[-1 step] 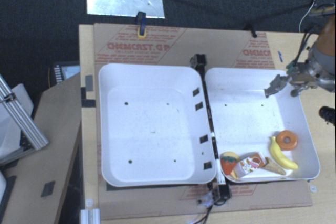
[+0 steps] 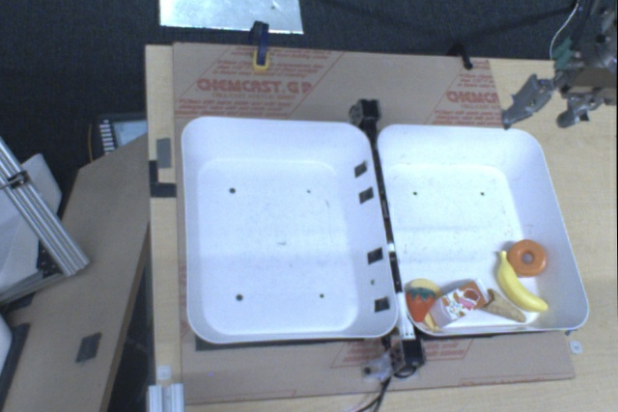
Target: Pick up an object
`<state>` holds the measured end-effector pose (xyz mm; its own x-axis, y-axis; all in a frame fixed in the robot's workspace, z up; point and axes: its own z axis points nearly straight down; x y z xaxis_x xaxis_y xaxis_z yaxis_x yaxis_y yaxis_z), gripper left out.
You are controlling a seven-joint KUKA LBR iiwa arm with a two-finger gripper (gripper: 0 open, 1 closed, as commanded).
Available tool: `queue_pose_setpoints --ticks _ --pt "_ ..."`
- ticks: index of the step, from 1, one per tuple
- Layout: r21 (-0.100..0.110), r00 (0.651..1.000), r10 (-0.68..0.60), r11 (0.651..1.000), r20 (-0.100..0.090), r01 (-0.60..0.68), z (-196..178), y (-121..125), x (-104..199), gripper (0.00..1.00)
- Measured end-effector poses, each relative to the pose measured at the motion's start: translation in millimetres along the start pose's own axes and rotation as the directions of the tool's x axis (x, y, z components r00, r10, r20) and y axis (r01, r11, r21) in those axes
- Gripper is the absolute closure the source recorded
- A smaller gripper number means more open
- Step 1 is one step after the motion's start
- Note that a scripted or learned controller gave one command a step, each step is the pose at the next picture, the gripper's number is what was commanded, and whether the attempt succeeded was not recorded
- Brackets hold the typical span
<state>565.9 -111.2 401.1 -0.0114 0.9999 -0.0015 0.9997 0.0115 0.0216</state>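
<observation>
Nothing is picked yet: the hand [image 2: 547, 105] hangs spread and unladen beyond the right bin [image 2: 555, 198], well apart from the banana [image 2: 518, 286] and doughnut [image 2: 527, 256] in its near right corner.

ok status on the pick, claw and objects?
Claw open, holding nothing, above right bin's far right corner. Banana, orange ring, small packet clustered at bin's near edge, untouched. Nothing in the way.
</observation>
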Motion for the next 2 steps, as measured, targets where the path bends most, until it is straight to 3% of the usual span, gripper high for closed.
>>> queue_pose_setpoints --ticks 1,2 --pt "0.006 1.0 -0.003 1.0 -0.004 0.004 -100 -22 89 0.0" --pt "0.012 1.0 0.005 1.0 -0.003 -0.005 -139 -77 102 0.0"
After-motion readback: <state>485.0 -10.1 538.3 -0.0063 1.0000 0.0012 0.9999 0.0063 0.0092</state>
